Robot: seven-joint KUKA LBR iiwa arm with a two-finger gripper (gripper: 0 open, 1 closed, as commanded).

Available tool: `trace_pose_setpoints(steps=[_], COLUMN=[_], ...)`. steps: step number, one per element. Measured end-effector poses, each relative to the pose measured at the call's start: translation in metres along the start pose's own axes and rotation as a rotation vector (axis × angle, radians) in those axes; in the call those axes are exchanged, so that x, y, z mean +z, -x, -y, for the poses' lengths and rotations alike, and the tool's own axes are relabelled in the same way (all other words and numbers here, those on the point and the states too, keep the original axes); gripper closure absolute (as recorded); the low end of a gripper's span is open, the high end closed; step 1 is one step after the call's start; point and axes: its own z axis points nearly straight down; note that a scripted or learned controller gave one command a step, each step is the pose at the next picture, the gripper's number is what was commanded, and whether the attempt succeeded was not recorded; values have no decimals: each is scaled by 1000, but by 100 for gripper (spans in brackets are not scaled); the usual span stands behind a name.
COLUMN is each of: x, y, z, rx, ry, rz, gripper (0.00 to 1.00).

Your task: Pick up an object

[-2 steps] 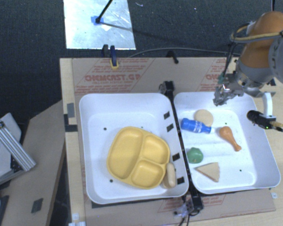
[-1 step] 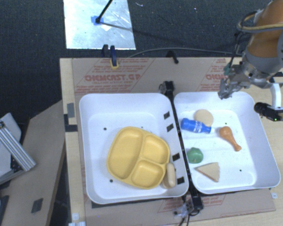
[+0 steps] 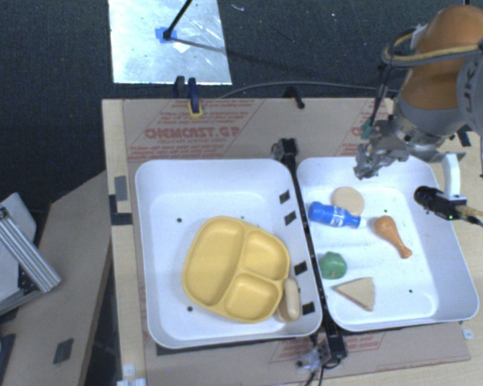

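Note:
In the right bin [image 3: 446, 295] lie a blue bottle [image 3: 333, 215], a round tan cookie [image 3: 348, 199], an orange drumstick [image 3: 392, 234], a green ball [image 3: 333, 264] and a tan bread wedge [image 3: 357, 292]. My gripper [image 3: 369, 166] hangs over the bin's far edge, above and slightly right of the cookie, touching none of these. The left bin [image 3: 166, 195] holds a yellow divided tray [image 3: 236, 268] with a small beige roll [image 3: 291, 299] by its near right corner.
A black divider with clips [image 3: 301, 225] runs between the two bins. A blue clamp [image 3: 191, 93] stands at the board's far edge under a shiny sheet [image 3: 167, 35]. A metal frame [image 3: 16, 242] sits to the left.

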Motion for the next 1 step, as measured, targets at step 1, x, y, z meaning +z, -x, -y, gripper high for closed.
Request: trace_pose_setpoints(steps=[1], x=[4], y=[-46], z=[23], rx=[0], ry=[-2], rz=[0], gripper=[100])
